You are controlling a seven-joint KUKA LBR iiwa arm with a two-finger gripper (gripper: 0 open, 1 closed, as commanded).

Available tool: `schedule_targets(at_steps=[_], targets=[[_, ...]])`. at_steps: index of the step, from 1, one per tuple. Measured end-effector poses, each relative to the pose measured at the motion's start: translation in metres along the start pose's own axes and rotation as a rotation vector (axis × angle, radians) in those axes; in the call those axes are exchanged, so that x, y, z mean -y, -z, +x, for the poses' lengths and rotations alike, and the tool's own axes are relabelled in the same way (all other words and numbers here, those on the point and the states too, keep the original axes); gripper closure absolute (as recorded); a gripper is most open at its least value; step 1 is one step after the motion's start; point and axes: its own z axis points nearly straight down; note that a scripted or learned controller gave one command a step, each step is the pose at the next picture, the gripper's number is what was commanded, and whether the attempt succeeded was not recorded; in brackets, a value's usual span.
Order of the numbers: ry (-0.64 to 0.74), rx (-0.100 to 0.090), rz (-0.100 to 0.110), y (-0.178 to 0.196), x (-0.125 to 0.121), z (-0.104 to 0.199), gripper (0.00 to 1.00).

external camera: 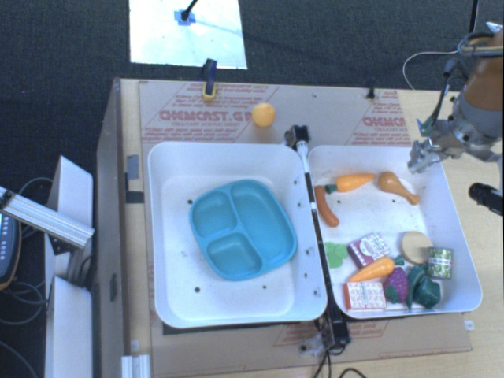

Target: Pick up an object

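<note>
The right bin [459,235] holds several toy foods. An orange carrot [352,183], a tan drumstick [396,186] and a red-orange sausage [325,205] lie at its far end. A second carrot [372,269], a maroon box [368,250], a round tan biscuit [415,246], a small can [440,262], purple grapes [396,284], a dark green pepper [425,290] and a red-and-white box [364,294] crowd the near end. My gripper [420,157] hangs over the bin's far right corner, just right of the drumstick, with nothing seen in it.
A blue divided plate [242,228] lies in the left bin [169,211]. An orange ball [263,115] and a yellow clamp [209,81] sit on the board behind the bins. A green leaf piece [337,253] lies by the divider.
</note>
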Motion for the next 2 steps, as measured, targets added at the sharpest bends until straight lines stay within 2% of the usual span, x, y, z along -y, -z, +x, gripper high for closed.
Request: schedule_targets(at_steps=[1, 2], targets=[[0.000, -0.002, 0.003, -0.006, 0.037, 0.052, 1.00], [-0.002, 0.001, 0.001, -0.006, -0.010, -0.018, 1.00]])
